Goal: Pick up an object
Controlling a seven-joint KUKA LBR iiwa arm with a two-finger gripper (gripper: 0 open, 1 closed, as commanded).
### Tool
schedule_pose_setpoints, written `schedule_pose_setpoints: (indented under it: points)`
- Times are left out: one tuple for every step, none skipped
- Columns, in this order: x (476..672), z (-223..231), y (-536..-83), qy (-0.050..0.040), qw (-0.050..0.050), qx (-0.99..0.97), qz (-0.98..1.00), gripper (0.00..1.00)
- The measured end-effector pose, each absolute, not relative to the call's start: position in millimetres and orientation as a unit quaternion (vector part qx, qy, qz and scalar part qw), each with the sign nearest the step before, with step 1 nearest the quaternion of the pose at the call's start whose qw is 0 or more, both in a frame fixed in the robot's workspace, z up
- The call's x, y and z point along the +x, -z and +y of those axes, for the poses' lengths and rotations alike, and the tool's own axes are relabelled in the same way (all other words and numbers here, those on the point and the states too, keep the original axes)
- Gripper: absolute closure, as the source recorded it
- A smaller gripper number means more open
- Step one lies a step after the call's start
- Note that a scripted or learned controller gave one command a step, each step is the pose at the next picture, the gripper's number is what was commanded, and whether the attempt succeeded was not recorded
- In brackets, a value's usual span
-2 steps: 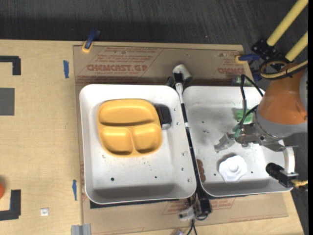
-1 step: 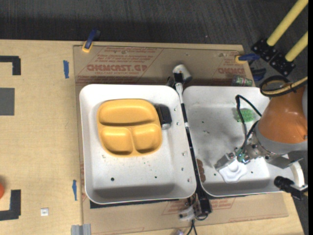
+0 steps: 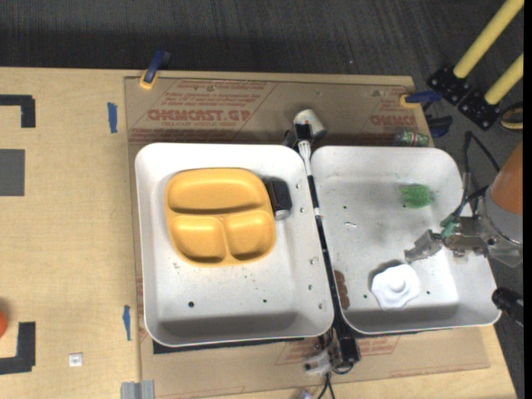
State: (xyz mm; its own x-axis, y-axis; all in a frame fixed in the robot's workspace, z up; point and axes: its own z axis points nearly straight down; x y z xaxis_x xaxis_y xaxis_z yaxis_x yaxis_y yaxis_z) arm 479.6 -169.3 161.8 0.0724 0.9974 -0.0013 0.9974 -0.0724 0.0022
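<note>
A yellow divided tray (image 3: 220,214) lies in the left bin (image 3: 166,306), with a small dark block (image 3: 278,196) against its right side. In the right bin (image 3: 366,173) a small green piece (image 3: 416,195) sits near the far right, and a white round cap-like object (image 3: 394,287) lies near the front. My gripper (image 3: 426,246) reaches in from the right, low over the right bin. It is a little above and to the right of the white object and below the green piece, and I see nothing held in it.
The bins stand side by side on a cardboard sheet (image 3: 208,110) on the wooden bench. A clamp and cable (image 3: 306,125) sit at the far end of the seam between the bins. Yellow-handled tools (image 3: 490,36) lie at the back right.
</note>
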Motion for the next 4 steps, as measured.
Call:
schedule_pose_setpoints:
  points:
    - [479.0, -155, -129, 0.0002, -0.001, 0.695, 0.719, 0.00]
    - [479.3, -106, -110, 0.0000, -0.001, 0.683, 0.730, 0.00]
    - [479.9, -96, -86, -0.0006, 0.001, 0.681, 0.732, 0.00]
    - [480.0, -121, -86, -0.0006, 0.000, 0.545, 0.839, 0.00]
